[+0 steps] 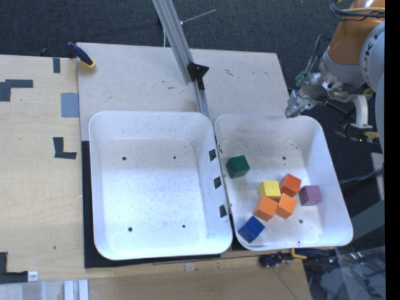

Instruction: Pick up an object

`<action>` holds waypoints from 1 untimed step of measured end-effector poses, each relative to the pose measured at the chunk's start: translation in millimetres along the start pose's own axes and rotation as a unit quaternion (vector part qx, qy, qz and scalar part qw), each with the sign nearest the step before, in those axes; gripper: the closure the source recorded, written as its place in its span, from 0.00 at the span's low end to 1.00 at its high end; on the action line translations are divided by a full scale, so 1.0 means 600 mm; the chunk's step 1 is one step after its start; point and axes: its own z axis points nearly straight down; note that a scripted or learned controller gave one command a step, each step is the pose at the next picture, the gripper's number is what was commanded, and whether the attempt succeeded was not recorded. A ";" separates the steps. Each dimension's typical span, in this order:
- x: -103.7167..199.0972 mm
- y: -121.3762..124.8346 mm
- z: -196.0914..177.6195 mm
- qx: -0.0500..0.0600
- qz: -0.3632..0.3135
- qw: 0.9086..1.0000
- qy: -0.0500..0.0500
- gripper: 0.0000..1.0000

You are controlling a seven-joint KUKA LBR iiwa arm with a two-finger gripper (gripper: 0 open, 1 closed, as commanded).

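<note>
The right bin (325, 149) holds several small blocks. A green block (237, 165) lies near its left wall. Lower down sit a yellow block (271, 189), two orange blocks (290, 184) (267, 208) with a third orange one (286, 205) between them, a purple block (310, 195) and a blue block (252, 229). My gripper (294, 108) hangs above the bin's far right corner, outside the rim, well away from the blocks. Nothing is seen between its tips.
The left bin (100, 167) stands beside the right one. A slanted metal rail (178, 36) runs down to the gap between the bins. A blue and yellow tool (81, 55) lies on the bench at far left. Cables hang by the arm at right.
</note>
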 end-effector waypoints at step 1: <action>-0.013 -0.002 -0.098 0.000 0.000 1.000 0.000 1.00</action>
